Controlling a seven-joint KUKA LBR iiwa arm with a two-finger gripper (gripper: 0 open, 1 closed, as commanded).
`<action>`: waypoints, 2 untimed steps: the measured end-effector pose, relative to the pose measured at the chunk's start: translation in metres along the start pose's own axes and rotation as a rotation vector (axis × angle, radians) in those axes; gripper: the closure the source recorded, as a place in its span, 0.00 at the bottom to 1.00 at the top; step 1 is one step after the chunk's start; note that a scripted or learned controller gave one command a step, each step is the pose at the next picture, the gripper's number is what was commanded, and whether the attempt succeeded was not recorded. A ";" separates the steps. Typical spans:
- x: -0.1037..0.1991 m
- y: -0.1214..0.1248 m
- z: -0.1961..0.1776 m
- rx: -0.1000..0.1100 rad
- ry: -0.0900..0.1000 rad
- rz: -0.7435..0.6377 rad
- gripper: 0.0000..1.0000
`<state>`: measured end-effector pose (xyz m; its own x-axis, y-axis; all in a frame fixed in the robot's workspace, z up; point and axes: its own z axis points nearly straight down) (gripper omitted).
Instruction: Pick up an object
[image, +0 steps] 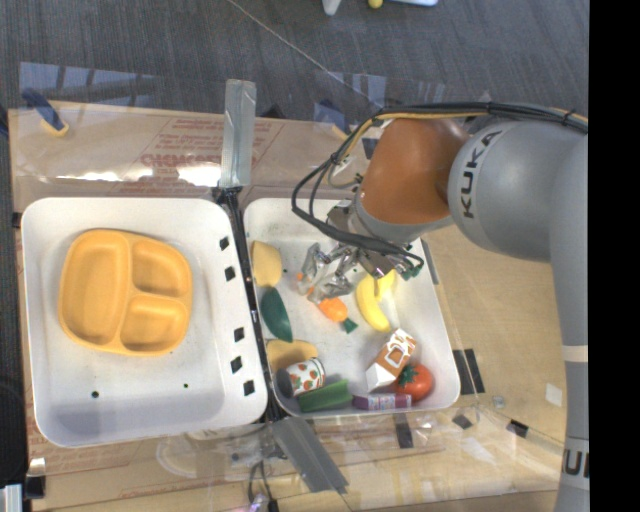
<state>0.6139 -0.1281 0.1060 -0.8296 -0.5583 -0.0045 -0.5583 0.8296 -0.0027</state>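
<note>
Yellow plastic fills much of the left bin (40, 330): a divided plate (125, 290) with three compartments lies flat near its middle. The right bin (440, 340) holds the loose toy food. A pale yellow piece (266, 263) sits by the bin's left wall, with a dark green vegetable (276, 315) just below it and another yellow piece (290, 352) below that. A small can (305, 376) and a green pepper (322, 395) lie along the near wall, beside a purple tube (382, 402), a red tomato (416, 382) and a small white and orange carton (393, 355). A banana (374, 302) and a carrot (336, 310) rest near the middle of the bin.

The grey arm (520, 190) reaches in from the right, its orange band (405, 170) above the wrist. The jaws (328, 270) hang low over the middle of the right bin, just above the carrot and beside the banana. How far apart they stand cannot be told, nor whether anything is between them.
</note>
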 end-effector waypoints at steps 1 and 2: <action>0.037 -0.013 -0.030 0.002 -0.001 -0.300 1.00; -0.026 0.014 -0.151 0.007 -0.005 -0.367 1.00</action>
<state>0.6269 -0.1016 0.2568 -0.5740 -0.8189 -0.0069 -0.8188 0.5740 -0.0115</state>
